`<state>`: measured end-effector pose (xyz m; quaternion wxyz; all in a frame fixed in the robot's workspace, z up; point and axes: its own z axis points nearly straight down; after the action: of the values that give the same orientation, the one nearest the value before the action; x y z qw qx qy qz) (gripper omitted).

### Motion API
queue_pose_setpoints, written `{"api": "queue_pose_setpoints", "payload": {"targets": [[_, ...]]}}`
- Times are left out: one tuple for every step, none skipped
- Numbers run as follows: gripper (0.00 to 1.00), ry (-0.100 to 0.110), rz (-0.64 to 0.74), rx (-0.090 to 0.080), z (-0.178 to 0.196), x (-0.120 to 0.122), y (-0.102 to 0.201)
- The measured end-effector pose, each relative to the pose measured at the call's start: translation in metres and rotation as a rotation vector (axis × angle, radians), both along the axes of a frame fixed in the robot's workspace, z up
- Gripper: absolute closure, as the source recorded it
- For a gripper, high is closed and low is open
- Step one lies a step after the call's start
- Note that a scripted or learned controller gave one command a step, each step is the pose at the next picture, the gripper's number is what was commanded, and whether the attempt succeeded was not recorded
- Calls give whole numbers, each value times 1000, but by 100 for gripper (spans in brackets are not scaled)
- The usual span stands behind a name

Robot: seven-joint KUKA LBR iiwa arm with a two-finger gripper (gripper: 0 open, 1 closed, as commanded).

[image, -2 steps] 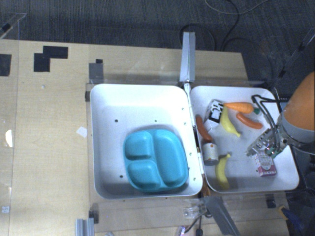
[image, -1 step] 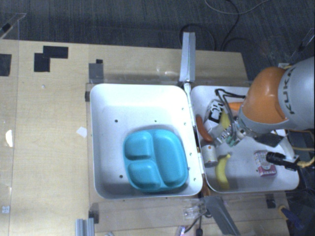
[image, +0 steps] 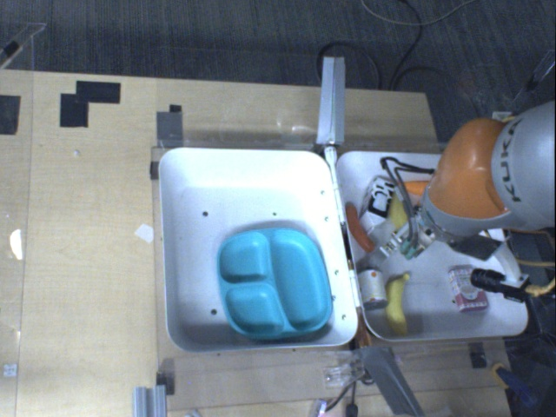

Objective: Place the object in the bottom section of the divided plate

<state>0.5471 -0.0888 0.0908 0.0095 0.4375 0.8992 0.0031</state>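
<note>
A light blue divided plate (image: 274, 281) with three sections lies in the left bin (image: 187, 224), toward its front right. My gripper (image: 405, 238) hangs low over the middle of the right bin (image: 447, 324), under the orange wrist band. It is just above a yellow banana (image: 396, 301) and to the right of a red sausage-shaped piece (image: 357, 226). The wrist hides whatever lies directly under it.
The right bin also holds a small tin (image: 372, 287) beside the banana, a pink-and-white packet (image: 467, 287) at the right, and a black-and-white item (image: 379, 196) at the back. A metal divider rail (image: 332, 102) stands behind the gap between the bins.
</note>
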Motion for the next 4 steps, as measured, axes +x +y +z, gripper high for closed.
{"api": "queue_pose_setpoints", "payload": {"targets": [[100, -2, 4, 4, 12, 2, 3], [100, 8, 47, 1, 2, -57, -2], [0, 6, 45, -1, 2, -56, -3], [0, 8, -639, 13, -2, -28, -42]]}}
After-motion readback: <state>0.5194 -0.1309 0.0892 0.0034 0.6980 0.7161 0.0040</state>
